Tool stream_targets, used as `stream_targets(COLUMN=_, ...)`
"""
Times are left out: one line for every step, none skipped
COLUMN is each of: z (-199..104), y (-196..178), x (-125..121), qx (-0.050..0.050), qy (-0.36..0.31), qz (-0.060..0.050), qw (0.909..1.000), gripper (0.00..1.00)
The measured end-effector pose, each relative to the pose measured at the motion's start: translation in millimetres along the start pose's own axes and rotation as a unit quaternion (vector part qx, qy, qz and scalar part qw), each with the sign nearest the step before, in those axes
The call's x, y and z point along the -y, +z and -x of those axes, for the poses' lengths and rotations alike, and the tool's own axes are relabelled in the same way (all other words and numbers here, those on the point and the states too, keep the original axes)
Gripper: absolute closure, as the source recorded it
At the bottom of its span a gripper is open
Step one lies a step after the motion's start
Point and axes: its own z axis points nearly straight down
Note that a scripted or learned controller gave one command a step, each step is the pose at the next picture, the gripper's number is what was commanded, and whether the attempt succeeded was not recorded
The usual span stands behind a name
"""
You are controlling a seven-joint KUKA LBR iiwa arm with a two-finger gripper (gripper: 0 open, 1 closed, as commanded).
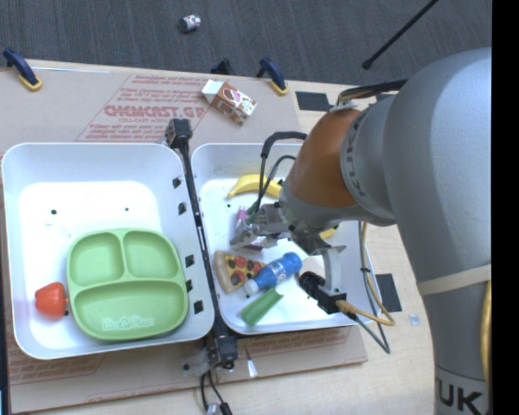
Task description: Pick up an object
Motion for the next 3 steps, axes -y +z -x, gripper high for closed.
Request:
stream_targets(z=-8, y=-90, x=61, qx=-0.001, qy=0.005, qz=0.000, qw=1.0000, gripper=1.00)
stream_targets(z=-9, y=-100, x=60, qx=-0.001, qy=0.003, qz=0.000, qw=1.0000, gripper=1.00)
stream_targets(z=-7, y=-23, x=67, qx=-0.001, qy=0.003, qz=-0.002, qw=1.0000, gripper=1.00)
